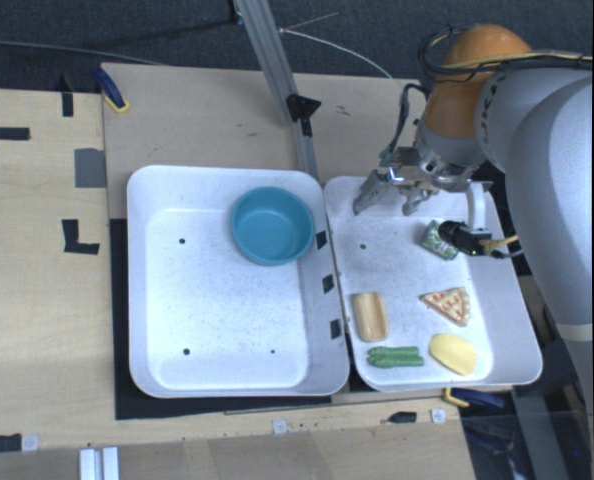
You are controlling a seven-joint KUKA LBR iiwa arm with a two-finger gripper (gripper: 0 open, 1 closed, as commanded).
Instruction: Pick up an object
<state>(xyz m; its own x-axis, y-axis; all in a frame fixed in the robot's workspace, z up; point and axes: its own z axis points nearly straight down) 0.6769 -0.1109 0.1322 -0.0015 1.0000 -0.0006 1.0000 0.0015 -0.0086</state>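
Wooden bench (37, 298) bears 2 white bins (177, 368).

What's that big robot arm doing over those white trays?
It is trying to pick something up. The gripper hangs open over the top of the right bin, with nothing between its jaws. Lower in that bin lie a hot dog, a green bean, a lemon, a pizza slice and a small can. The left bin holds a blue bowl.
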